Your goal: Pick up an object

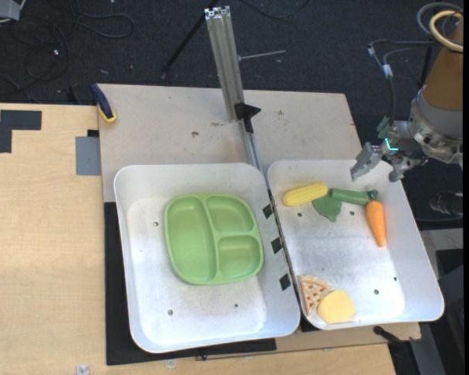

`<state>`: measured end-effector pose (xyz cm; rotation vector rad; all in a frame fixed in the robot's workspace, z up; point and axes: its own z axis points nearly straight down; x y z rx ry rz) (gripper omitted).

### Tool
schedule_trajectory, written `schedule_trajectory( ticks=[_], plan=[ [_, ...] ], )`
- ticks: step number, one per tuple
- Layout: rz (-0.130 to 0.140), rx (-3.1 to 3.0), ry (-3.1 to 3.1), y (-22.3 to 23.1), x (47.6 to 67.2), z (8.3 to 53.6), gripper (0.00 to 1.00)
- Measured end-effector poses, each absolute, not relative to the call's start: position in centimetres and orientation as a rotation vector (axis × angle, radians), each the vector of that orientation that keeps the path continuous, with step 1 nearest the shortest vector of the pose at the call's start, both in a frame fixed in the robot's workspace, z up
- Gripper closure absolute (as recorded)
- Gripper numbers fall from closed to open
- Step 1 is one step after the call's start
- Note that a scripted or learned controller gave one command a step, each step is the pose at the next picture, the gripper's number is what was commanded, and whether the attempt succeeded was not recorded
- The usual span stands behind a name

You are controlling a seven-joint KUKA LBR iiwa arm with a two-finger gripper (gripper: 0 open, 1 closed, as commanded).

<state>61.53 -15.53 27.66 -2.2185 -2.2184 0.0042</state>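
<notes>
Cheese lay at six o'clock; my gripper, fingers spread and holding nothing, hovered at one o'clock, so pickup remained.

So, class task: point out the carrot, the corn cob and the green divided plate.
carrot (376,222), camera view, mid body.
corn cob (305,194), camera view, middle of cob.
green divided plate (189,241), camera view, large compartment floor.

Pale desk carrying two shallow white bins side by side on a black mat. Left bin and right bin touch along their inner edges. An upright aluminium post rises behind them; a blue-and-yellow tool lies at the desk's far left corner.
</notes>
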Motion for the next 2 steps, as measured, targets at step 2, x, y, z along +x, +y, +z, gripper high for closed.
schedule_trajectory(
  ticks=[2],
  plan=[
    [0.006,-2.215,-2.222,-15.2,62.3,23.0,0.0]
  ],
)
